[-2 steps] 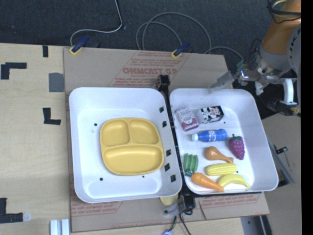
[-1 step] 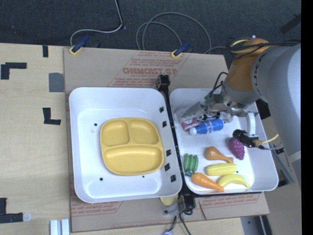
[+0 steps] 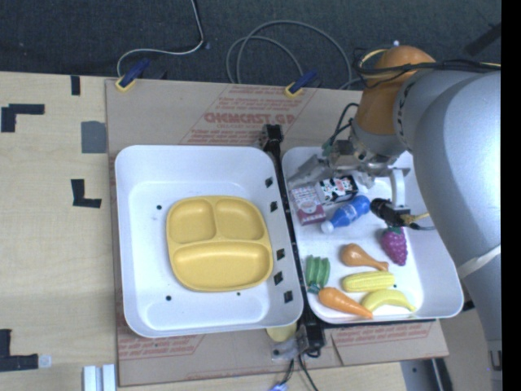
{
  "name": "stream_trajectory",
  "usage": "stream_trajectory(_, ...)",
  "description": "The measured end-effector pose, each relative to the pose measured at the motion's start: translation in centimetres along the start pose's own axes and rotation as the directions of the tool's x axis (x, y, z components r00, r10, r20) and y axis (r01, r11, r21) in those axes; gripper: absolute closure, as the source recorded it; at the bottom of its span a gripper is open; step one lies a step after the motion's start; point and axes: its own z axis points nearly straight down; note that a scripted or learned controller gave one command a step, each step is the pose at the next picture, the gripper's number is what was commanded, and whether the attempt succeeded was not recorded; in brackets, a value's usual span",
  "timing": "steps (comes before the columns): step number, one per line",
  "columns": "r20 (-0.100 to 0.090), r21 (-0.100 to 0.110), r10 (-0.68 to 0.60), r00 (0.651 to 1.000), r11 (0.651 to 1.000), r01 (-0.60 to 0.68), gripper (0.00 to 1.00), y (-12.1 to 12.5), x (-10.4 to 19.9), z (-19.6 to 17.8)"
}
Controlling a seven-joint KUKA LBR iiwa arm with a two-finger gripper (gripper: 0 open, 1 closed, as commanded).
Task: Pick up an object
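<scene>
Here the grey arm with the orange band reaches in from the upper right, its two-finger gripper point(image 3: 330, 169) low over the top of the right white bin point(image 3: 440, 287); open or closed, I cannot tell. Just below it lie a crumpled pink-and-white packet point(image 3: 307, 202), a blue plastic bottle point(image 3: 348, 213) and purple toy grapes point(image 3: 395, 245). A yellow divided tray point(image 3: 218, 243) sits in the left white bin point(image 3: 138, 218).

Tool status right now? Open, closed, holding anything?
Tool: cannot be told. It sits low at the back of the right bin, over the pink packet and blue bottle; no object is visibly held.
</scene>
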Motion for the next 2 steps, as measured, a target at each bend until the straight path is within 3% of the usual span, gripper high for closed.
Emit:
stream_trajectory(1,0.018,-0.03,0.012,1.0,0.999,-0.012,1.0,0.2,-1.0,-1.2)
stream_trajectory(2,-0.006,-0.016,0.005,1.0,1.0,-0.005,1.0,0.0,0.6,-1.7)
